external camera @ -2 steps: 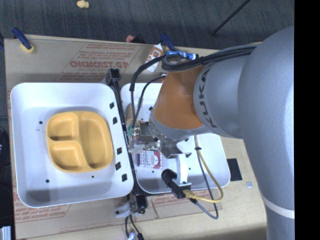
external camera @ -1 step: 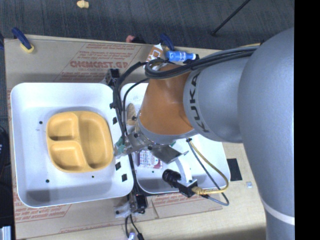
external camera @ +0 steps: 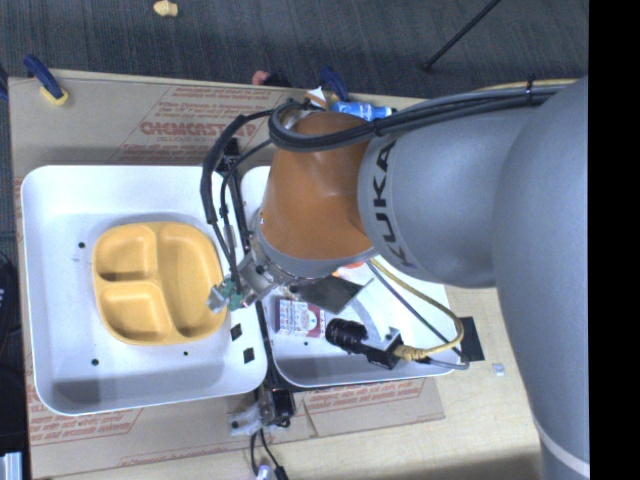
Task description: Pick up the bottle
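Looming grey arm with its orange band (external camera: pixel 315 193) covers most of the right white bin (external camera: pixel 330 373), presumably reaching down there. Any bottle is hidden beneath it; the tool's state I cannot tell. Centre-left, a yellow divided plastic tray (external camera: pixel 155 280) sits in the left white bin (external camera: pixel 50 268).

1. The arm (external camera: pixel 440 188) covers most of the right bin (external camera: pixel 330 373), so most of its contents are hidden.
2. A blue-and-white object (external camera: pixel 352 110) peeks out above the orange band (external camera: pixel 310 193); too little shows to identify it.
3. A red-and-white labelled item (external camera: pixel 297 317) lies partly under the wrist.
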